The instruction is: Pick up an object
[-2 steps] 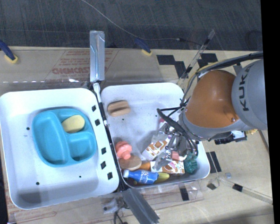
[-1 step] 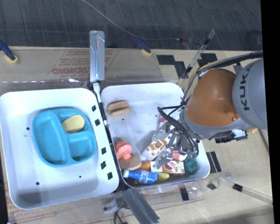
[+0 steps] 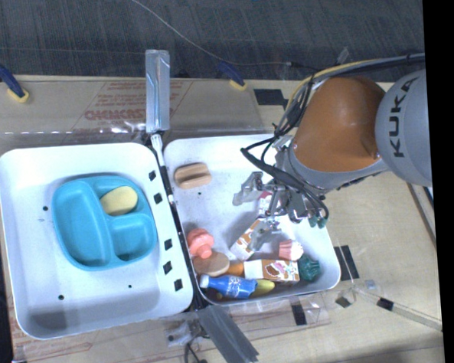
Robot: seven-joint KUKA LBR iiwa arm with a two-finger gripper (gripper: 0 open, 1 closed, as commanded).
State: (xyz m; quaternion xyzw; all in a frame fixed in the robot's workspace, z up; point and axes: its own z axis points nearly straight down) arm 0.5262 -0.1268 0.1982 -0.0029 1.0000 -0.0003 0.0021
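My gripper (image 3: 258, 208) hangs over the middle of the right bin (image 3: 218, 156), open, with nothing between its fingers. Just below and left of it lies a small orange-and-white packet (image 3: 249, 241). A hot dog bun (image 3: 192, 174) rests near the bin's upper left. Along the bin's lower edge lie a pink doughnut-like toy (image 3: 201, 241), a brown disc (image 3: 214, 263), a blue bottle (image 3: 228, 286), a white carton with brown print (image 3: 273, 270), a pink-and-white piece (image 3: 290, 250) and a dark green piece (image 3: 309, 269).
The left bin (image 3: 35, 304) holds a blue divided tray (image 3: 99, 223) with a yellow lemon-like toy (image 3: 119, 199) in its upper compartment. A black-clipped divider (image 3: 168, 219) separates the bins. Cables loop off the arm's orange band (image 3: 338, 124).
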